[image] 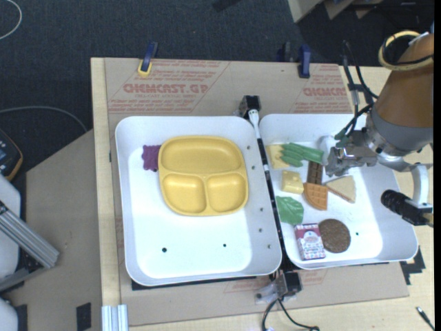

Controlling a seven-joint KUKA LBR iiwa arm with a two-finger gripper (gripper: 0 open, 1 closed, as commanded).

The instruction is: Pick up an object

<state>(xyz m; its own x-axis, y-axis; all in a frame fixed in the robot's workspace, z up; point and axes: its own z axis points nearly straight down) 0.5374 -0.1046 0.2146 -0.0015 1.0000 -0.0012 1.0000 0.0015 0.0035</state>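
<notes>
While the gripper [342,158] hung over the right bin [396,243], finger state unreadable, the tabletop [207,78] stood on dark carpet [83,19].

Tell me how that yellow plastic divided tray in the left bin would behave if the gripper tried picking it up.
The yellow plastic divided tray looks rigid and moulded, so it should probably stay stiff. It is wide next to the gripper, so likely only a rim pinch would work, and it may tilt. Its glossy surface could be slippery.

Bright even overhead light, soft shadows, slight blur.
</notes>
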